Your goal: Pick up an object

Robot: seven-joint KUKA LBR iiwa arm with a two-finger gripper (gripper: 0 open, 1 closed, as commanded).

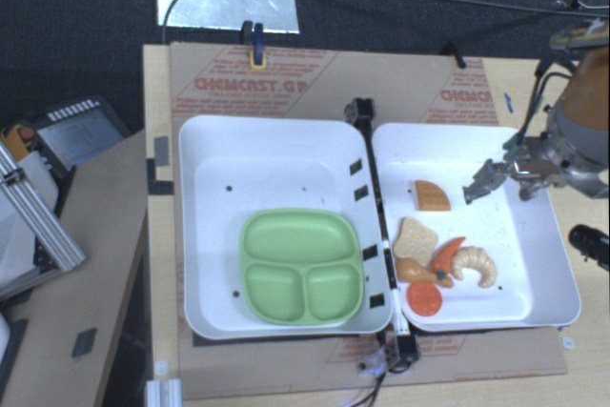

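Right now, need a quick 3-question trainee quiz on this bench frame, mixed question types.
1. True or false: the green plate lies in the left bin.
2. Which lies nearest the gripper? A) tomato slice B) orange wedge C) shrimp
3. Fill in: the toy food lies in the ___ bin.

Key: 1 true; 2 B; 3 right.

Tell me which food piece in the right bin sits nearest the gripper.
The orange-brown wedge, alone nearest the gripper; the other pieces cluster lower in the bin.
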